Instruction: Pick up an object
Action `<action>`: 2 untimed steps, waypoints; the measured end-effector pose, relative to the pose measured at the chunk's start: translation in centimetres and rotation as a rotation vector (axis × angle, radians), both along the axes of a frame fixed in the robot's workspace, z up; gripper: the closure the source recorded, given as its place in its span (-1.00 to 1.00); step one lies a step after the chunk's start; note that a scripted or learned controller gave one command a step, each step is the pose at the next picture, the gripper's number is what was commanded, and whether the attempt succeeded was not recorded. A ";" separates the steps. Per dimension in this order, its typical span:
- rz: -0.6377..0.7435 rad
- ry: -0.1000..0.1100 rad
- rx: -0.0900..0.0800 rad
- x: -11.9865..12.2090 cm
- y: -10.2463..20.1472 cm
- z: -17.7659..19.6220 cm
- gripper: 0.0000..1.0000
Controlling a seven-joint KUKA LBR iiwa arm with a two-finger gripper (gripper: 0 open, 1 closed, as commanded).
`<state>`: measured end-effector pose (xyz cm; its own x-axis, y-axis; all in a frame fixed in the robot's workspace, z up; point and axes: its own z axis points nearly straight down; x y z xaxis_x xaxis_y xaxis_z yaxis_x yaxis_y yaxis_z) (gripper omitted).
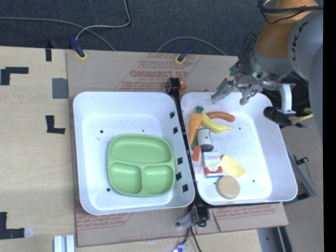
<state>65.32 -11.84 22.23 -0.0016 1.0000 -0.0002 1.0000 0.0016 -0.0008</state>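
The end effector (pixel 234 92) hangs over the far rim of the right bin (pixel 273 156), its two fingers spread apart with nothing between them, which fits an arm (pixel 286 35) poised above the pile and not yet committed to any one item. The things it could take all lie in that right bin, crowded against the wall it shares with the left bin (pixel 89 119): a carrot (pixel 194 125) lying lengthwise along the divider, a banana (pixel 214 124) just beside it with a red sausage (pixel 220 116) touching its far side, then a small bottle (pixel 203 138) and a small carton (pixel 212 164) nearer the camera, with a yellow lemon-like piece (pixel 232 166) and a round tan biscuit (pixel 228 187) at the near end. The clustering along one wall looks like how loose items settle after being dropped or nudged, and it leaves the right half of that bin bare, so an approach from the arm's side is unobstructed. The sausage and banana lie nearest the spread fingers and are the likeliest targets, though their contact with each other may make a clean pinch harder. The left bin holds a green divided plate (pixel 142 164) lying flat, well apart from the arm. Both bins sit on a cardboard sheet (pixel 152 70) clamped to the worktop (pixel 31 140), probably to keep them from sliding.
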 end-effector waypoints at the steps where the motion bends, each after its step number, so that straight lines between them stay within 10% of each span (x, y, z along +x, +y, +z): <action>1: 0.000 0.001 0.000 1.5 2.2 -13.2 -1.00; 2: -0.001 -0.003 -0.002 0.3 2.2 -13.7 -1.00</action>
<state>65.61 -9.62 8.58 -0.0011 1.0000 -0.0017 1.0000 0.0011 0.0024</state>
